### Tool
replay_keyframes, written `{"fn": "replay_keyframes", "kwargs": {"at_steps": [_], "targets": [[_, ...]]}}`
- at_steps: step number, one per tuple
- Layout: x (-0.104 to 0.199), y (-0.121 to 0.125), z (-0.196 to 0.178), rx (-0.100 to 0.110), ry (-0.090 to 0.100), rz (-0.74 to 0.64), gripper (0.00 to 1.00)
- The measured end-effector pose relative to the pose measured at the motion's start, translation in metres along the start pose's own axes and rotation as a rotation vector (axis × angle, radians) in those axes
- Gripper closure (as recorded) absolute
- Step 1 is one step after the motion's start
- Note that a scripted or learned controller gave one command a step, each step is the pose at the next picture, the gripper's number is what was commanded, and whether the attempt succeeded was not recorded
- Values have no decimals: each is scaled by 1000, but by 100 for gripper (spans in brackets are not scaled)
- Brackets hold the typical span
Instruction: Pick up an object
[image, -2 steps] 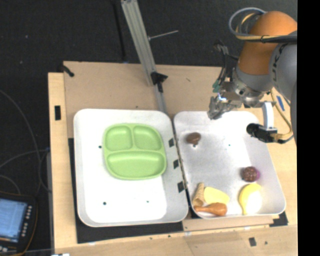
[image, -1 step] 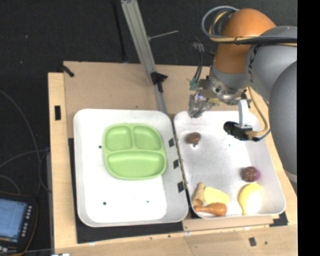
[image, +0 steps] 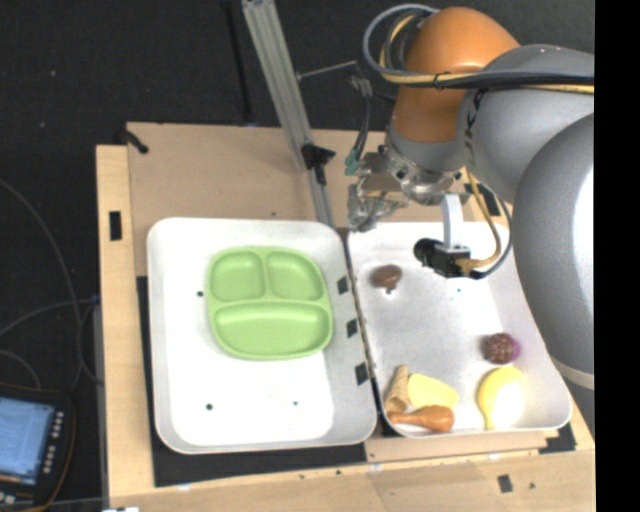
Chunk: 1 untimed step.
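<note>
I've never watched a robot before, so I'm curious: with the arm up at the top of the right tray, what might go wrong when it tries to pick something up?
1. The hand hangs over the wall between the two white bins, so it may bump that wall going down.
2. The small brown mushroom-shaped piece, the nearest object, is small and rounded; it could slip out.
3. The food pieces in the near corner lie touching, so it might grab two.

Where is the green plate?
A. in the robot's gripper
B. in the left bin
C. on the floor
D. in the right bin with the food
B: the green plate lies flat in the left bin, while the toy food sits in the right bin.
</note>
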<state>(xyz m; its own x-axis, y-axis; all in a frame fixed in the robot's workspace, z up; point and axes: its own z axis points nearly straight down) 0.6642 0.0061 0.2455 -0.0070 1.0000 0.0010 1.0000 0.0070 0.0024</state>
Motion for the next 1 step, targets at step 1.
{"fn": "replay_keyframes", "kwargs": {"at_steps": [1], "targets": [[52,6,-8,0,0,0,100]]}}
